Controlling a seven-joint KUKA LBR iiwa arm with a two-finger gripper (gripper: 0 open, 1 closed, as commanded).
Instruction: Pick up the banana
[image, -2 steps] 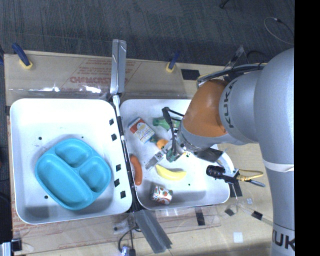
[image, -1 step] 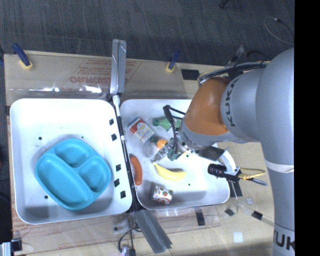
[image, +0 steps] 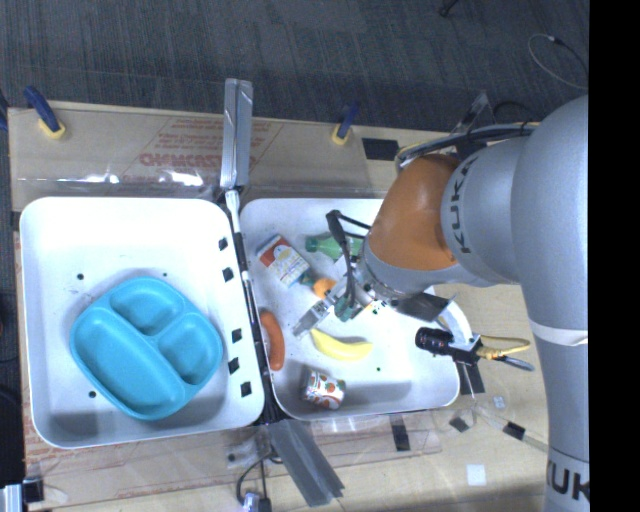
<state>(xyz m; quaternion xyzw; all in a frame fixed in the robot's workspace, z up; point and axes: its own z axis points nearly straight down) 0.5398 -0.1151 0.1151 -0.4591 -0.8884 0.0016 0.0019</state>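
Observation:
The yellow banana (image: 340, 346) lies on the floor of the right bin (image: 420, 390), near the bin's middle and towards its front. My gripper (image: 326, 312) hangs just above the banana and slightly to its left, with the orange-banded wrist behind it. The banana lies flat on the bin floor below the gripper, and nothing shows it lifted.
A red sausage (image: 273, 340) lies by the right bin's left wall. A small can (image: 323, 390) sits at the front. A snack carton (image: 283, 260), a green item (image: 325, 243) and a small orange piece (image: 322, 286) sit further back. A blue divided plate (image: 148, 345) is in the left bin (image: 60, 230).

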